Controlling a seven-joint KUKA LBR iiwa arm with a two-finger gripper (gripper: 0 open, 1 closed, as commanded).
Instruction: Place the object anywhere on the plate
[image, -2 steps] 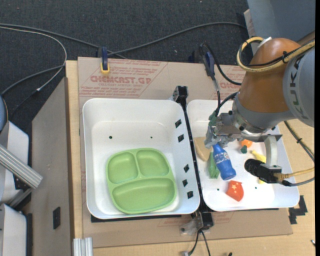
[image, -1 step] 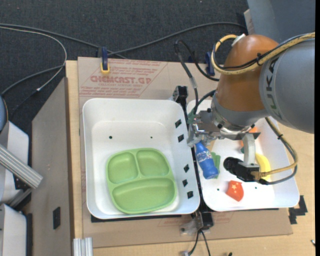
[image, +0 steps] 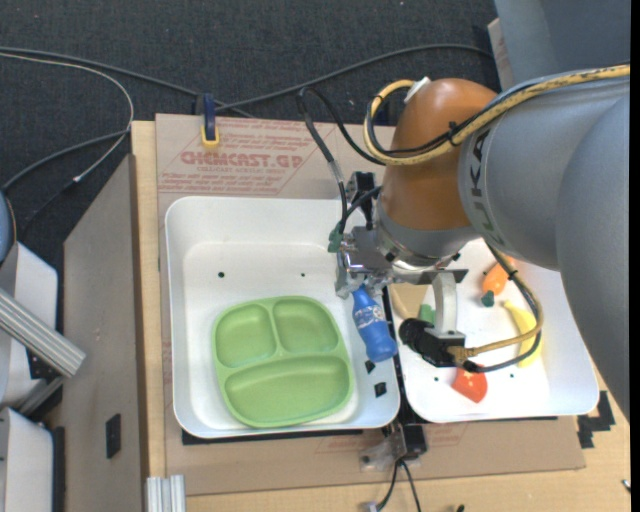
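One green plate (image: 285, 360) with three compartments lies in the left bin (image: 190, 300). Just to its right, one blue bottle (image: 372, 325) hangs tilted between the fingers of the gripper (image: 360, 290). The arm (image: 470, 170) bends over the right bin (image: 570, 390), which holds several small toys.

Two white bins (image: 190, 300); one green plate (image: 285, 360); one blue bottle (image: 372, 325); one banana (image: 524, 322); one red piece (image: 470, 384); one carrot-like piece (image: 491, 283).
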